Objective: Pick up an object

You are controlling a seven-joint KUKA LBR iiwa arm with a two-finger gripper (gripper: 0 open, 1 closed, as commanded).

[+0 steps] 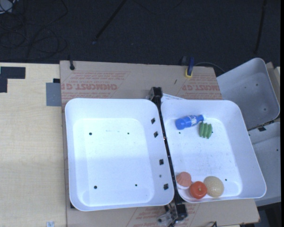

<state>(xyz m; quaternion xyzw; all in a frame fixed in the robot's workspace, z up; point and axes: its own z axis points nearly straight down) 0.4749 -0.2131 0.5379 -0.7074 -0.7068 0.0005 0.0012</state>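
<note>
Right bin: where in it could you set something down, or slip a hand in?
The right bin is bare across its middle, between the blue bottle and green item at the back and the front cluster: pink piece, red ball, tan ball. That front corner is crowded.

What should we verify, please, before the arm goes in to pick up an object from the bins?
1. Objects available in the right bin: ok, five there.
2. Blue bottle lying apart from the green object: ok, small gap.
3. Red ball free of neighbours: not ok, pressed between the pink object and the beige ball.
4. That cluster away from the bin wall: not ok, it sits in the near corner.
5. Gripper ready and open: cannot tell.
</note>
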